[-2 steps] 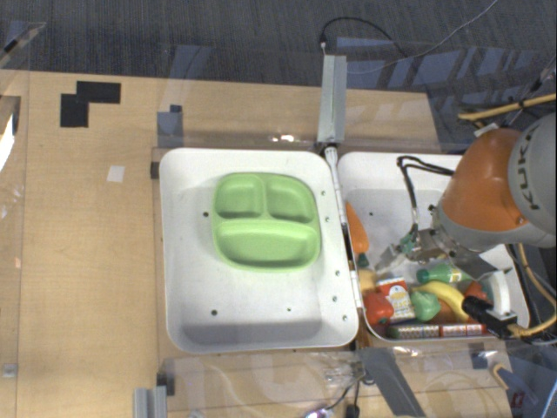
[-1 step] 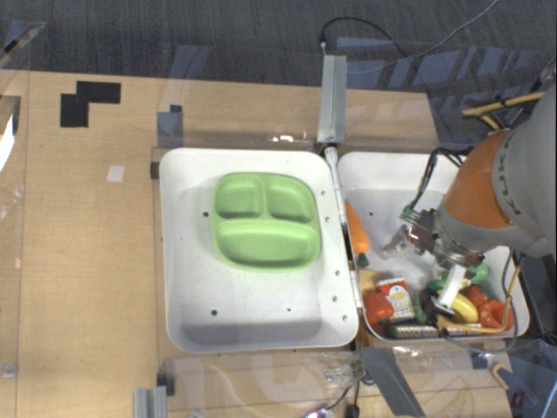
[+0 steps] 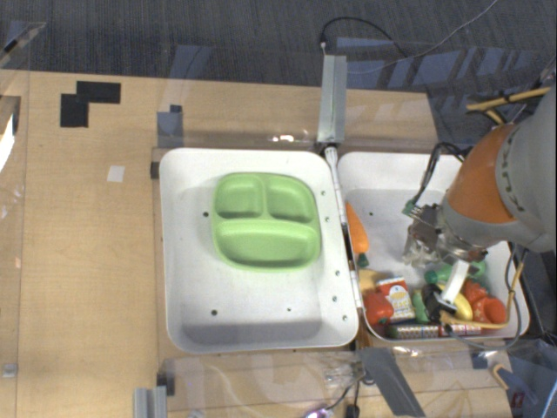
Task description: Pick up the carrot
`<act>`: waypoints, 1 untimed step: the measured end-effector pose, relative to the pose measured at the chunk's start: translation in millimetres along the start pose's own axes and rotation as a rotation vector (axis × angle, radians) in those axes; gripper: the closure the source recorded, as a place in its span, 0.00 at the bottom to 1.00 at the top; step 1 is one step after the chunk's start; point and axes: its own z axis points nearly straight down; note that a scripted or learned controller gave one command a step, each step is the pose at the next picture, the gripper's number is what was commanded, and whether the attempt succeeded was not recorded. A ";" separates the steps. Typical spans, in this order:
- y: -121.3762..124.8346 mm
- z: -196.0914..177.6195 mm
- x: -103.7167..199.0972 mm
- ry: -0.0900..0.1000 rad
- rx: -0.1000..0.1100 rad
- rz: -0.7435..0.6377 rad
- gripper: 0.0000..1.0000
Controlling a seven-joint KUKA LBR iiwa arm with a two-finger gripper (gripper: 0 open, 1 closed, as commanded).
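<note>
At the near end of the right bin sits a pile of toy food: a red tomato-like thing, a small box w/ a label, a yellow banana, a green piece and some dark bits, all pushed up against the near wall, prob. bc they got dumped or slid there. A bit farther back, the carrot lies flat along the left wall of that bin, orange w/ a green tip pointing toward the pile. It is tucked close to the wall, so I think a grab there is tricky, w/ not much room on that side. The end effector hangs over the middle of the right bin, apart from the carrot, w/ nothing seen held in it; can't tell if it is open or closed. The left bin holds a green tray w/ three sections. Farthest back is the wood surface.
</note>
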 end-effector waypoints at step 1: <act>54.6 12.6 -71.3 -0.010 0.002 0.052 1.00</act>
